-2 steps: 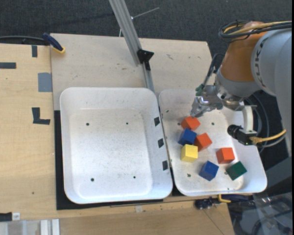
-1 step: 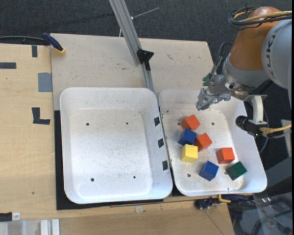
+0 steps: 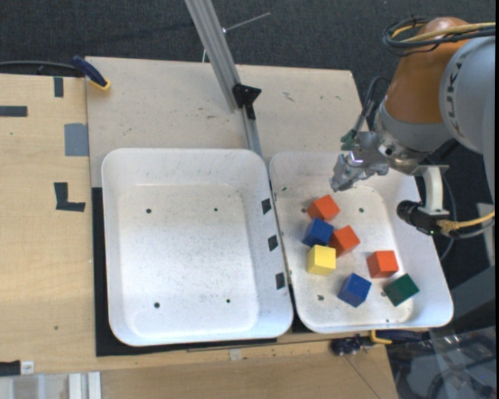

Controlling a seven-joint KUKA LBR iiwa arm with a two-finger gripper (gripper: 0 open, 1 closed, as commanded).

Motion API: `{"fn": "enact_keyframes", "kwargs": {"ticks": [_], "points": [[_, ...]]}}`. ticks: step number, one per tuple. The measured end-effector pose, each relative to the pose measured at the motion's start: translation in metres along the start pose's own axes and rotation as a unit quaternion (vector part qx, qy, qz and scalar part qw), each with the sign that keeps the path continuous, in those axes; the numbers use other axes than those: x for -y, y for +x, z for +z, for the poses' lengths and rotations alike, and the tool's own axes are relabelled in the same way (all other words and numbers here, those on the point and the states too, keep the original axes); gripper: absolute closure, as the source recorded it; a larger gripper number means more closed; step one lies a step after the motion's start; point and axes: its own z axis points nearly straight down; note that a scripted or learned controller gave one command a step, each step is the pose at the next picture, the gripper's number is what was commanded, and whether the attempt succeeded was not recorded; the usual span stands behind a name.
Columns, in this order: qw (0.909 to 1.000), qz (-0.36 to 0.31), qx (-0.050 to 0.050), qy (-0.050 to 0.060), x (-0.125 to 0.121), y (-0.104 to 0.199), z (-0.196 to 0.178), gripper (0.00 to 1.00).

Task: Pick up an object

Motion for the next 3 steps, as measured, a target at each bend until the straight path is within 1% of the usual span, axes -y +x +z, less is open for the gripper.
{"fn": "enact_keyframes", "kwargs": {"ticks": [1,2,3], "points": [[1.0,-0.002,-0.001,0.0,0.006,0.049,0.008,1.0],[1.0,-0.003,-0.002,-0.001,0.018,0.101,-0.005,1.0],[1.0,-0.004,-0.002,0.0,0.025,0.16,-0.003,1.0]]}}
